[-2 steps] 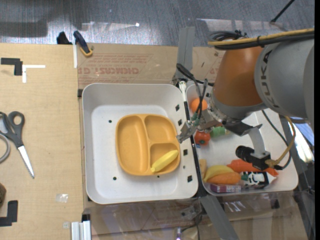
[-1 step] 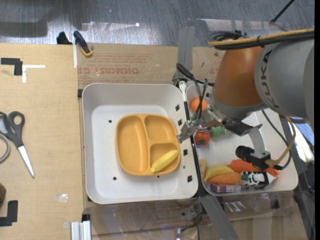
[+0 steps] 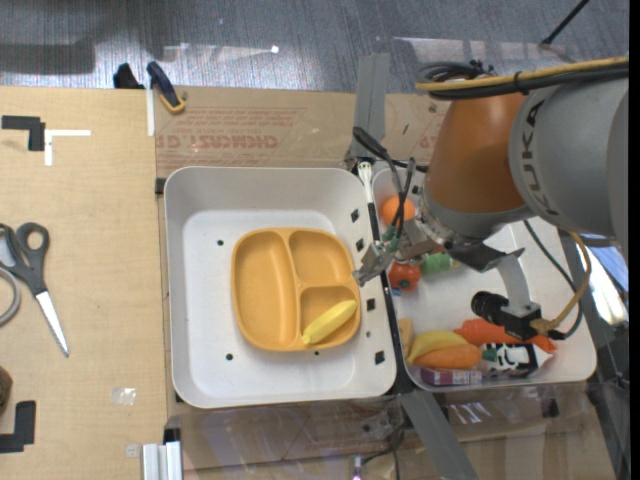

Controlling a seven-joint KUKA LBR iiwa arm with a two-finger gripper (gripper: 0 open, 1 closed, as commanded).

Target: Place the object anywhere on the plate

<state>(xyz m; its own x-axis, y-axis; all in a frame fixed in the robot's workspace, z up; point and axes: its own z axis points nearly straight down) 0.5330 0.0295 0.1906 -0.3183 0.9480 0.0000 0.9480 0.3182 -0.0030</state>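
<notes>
A: Firstly, the left side?
B: Scissors [image 3: 35, 278] lie on the bench [image 3: 90, 368], well apart from the bins. The left bin [image 3: 190, 368] holds a yellow plate [image 3: 270, 278] with three compartments.

A: And the object?
B: A yellow banana [image 3: 330, 320] lies tilted in the plate's small lower-right compartment, touching its rim.

A: The gripper?
B: The gripper [image 3: 372, 262] sits over the divide between the bins, just beside the plate's right edge. Its fingers look close together with nothing visible between them, though the view is too small to be sure.

A: The right side?
B: The right bin [image 3: 575, 363] holds an orange ball [image 3: 396, 210], a red piece [image 3: 405, 276], a green piece [image 3: 436, 262], a carrot [image 3: 500, 332] and a yellow-orange fruit [image 3: 440, 348]. The arm [image 3: 540, 148] overhangs that bin.
</notes>
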